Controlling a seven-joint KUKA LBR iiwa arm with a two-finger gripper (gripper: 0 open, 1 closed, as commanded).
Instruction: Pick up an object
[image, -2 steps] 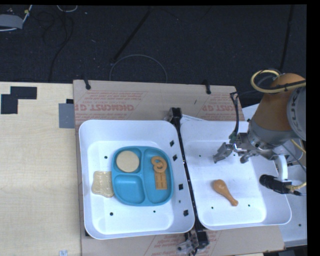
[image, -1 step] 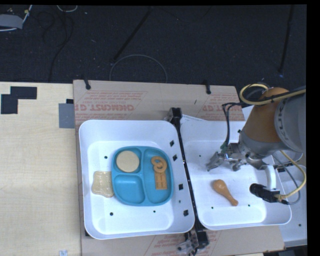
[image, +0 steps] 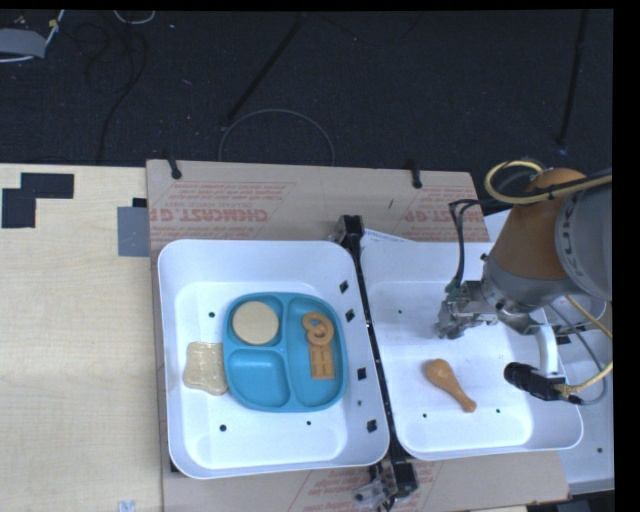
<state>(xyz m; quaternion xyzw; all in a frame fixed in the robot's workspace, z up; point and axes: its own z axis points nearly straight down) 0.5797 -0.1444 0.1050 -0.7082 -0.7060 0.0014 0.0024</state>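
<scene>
Lying near gripper (image: 452, 322), wooden drumstick (image: 449, 384)

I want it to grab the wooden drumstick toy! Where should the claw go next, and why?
Probably down and a little toward the camera. The claw hangs over the right bin, above and apart from the drumstick, which lies alone on the bin floor, so it needs to line up over it first.

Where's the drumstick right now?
The drumstick lies on the floor of the right bin, near its front, just below the gripper.
</scene>
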